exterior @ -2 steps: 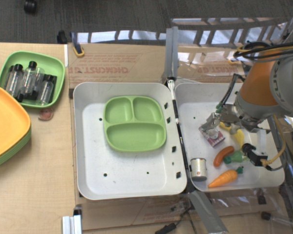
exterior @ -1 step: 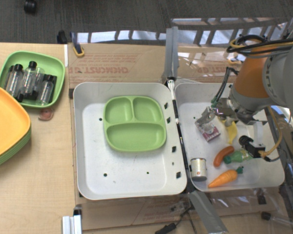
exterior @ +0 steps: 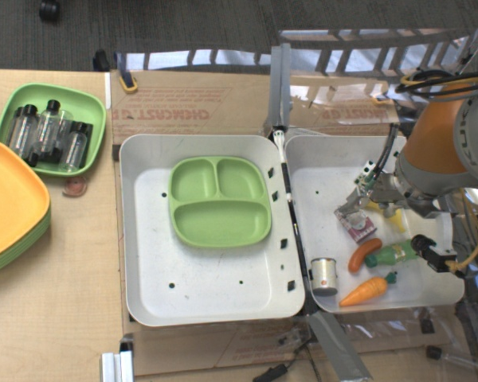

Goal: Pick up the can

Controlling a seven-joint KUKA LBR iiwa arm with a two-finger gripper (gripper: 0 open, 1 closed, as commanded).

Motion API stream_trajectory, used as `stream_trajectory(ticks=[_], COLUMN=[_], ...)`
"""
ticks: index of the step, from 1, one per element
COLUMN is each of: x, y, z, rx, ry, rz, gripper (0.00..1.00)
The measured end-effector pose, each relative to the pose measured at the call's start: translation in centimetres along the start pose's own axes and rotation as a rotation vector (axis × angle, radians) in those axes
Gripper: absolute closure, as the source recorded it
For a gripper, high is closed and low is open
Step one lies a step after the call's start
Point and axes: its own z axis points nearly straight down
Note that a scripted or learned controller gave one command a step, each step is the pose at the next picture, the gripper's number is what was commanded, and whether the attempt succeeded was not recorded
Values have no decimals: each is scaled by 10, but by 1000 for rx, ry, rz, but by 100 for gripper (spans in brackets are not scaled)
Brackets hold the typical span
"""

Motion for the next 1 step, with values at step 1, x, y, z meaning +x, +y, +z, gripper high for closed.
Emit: stream_trajectory(ticks=[1], x=[0], y=[1], z=[-10], rx=[-1], ry=[2], rz=[2], gripper=[100])
